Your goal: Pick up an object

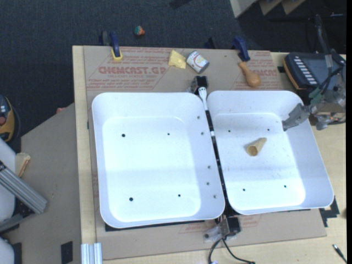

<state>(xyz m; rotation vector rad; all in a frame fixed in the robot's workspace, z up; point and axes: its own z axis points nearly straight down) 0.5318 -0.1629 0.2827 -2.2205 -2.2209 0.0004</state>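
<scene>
While the two shallow white plastic bins lie side by side on the bench, the right bin (308, 164) carries the single task object: a small tan cone-shaped piece (256, 146), resting on the bin floor a little above centre. Its long axis runs on a slant, the narrow end pointing up and to the right, the wider rounded end down and to the left. The left bin (110, 147) has four dark dots on its floor, as does the right one.

The grey two-finger gripper (292, 119) comes in over the right bin's upper right rim, well apart from the cone; whether its claw is spread or closed cannot be told, and nothing is seen in its hold.

Behind the bins, on the brown cardboard sheet (137, 70) printed in red with "CHEMCAST G.P", lie one yellow wedge-shaped block (176, 59), one small white and grey box (197, 61) just beside it, and one orange-brown pear-shaped wooden piece (250, 75). Two blue clamps (115, 43) hold the sheet's far edge. One black controller pad with rows of keys (304, 69) sits at the far right.
</scene>
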